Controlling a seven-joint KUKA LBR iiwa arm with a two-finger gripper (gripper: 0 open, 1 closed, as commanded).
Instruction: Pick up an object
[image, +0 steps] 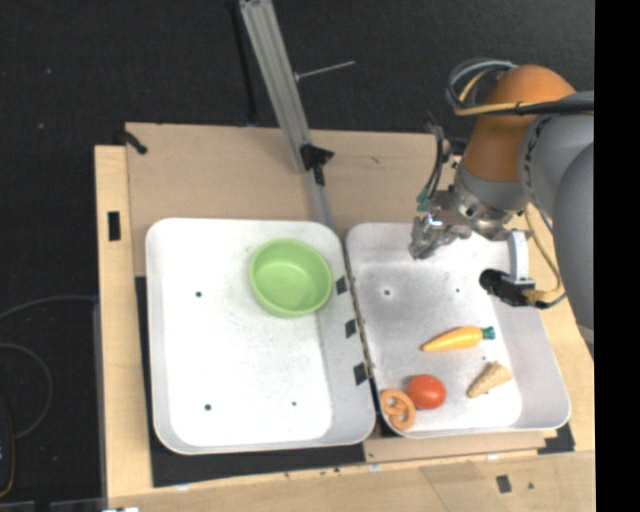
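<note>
Hovering over the right bin (540, 400)'s far edge, the gripper (428, 243) has jaws whose state cannot be told. Carrot (455, 339), tomato (427, 391) and cone-shaped piece (489, 379) lie near its front.

bowl (290, 277) in left bin (180, 330), carrot (455, 339) and tomato (427, 391) in right bin (400, 290)

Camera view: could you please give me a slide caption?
Arm's hand over right bin with carrot and tomato; green bowl in left bin.
</note>
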